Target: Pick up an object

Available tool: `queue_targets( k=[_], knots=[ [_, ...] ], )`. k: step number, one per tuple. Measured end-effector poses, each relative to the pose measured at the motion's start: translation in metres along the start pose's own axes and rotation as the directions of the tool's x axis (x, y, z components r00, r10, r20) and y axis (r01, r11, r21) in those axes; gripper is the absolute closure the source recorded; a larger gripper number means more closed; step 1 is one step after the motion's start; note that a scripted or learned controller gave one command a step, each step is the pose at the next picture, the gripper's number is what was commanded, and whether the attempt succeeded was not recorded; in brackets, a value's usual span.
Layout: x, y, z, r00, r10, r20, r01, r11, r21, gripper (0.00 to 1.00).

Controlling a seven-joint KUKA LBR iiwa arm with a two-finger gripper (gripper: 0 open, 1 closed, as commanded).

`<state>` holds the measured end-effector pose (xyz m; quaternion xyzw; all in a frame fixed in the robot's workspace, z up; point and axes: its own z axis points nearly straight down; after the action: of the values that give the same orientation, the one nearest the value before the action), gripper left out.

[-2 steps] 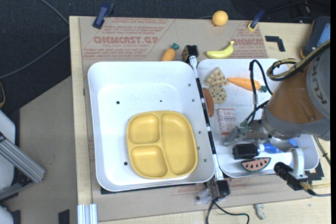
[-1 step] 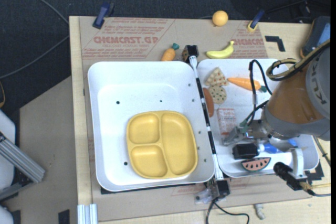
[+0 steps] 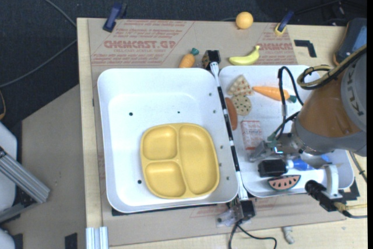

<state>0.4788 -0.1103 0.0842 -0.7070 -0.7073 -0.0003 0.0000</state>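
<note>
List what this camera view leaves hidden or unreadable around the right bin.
- Right bin: the arm covers its right half, hiding whatever lies beneath.
- Gripper: too small and cluttered to tell how its jaws stand.
- Small packet: print too small to read.
- Watermelon slice: its upper edge tucks under a black part of the arm.

The grey arm (image 3: 344, 108), with its orange band, is extended in from the surface's right edge. The pincer (image 3: 263, 151) is lowered toward the surface's front right part.
</note>
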Motion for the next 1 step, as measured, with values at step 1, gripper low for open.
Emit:
queue_targets(
  k=[1],
  knots=[
    [0.0127, -0.0001, 0.0, 1.0, -0.001, -0.001, 0.001, 1.0, 0.002, 0.0]
  ],
)
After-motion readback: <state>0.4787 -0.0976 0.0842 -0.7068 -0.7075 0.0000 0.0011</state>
